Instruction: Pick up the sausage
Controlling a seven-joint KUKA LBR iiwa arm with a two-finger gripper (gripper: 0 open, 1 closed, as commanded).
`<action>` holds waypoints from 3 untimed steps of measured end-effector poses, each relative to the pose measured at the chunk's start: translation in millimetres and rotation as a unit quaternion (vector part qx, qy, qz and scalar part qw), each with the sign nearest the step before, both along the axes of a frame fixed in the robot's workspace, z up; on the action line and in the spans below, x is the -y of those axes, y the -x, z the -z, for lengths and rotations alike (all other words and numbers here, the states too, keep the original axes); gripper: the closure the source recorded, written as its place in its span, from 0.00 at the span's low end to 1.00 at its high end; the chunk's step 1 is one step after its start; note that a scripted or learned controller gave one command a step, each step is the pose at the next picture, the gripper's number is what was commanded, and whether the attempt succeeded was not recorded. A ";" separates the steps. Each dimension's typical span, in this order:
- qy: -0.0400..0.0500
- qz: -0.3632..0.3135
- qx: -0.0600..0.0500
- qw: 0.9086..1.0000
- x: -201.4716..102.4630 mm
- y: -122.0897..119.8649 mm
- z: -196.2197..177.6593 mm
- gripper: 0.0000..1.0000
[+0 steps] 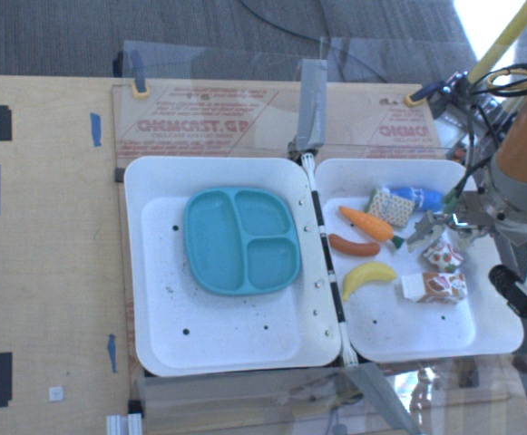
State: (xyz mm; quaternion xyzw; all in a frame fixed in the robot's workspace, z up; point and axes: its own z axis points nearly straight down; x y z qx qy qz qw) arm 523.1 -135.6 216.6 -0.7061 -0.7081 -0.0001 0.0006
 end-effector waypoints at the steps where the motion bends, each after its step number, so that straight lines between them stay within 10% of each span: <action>1: 0.001 -0.081 0.002 0.997 -7.6 -65.5 59.1 0.00; 2: 0.002 -0.091 0.005 0.996 -22.7 -93.5 127.7 0.00; 3: 0.001 -0.090 0.007 0.996 -22.2 -94.9 116.0 1.00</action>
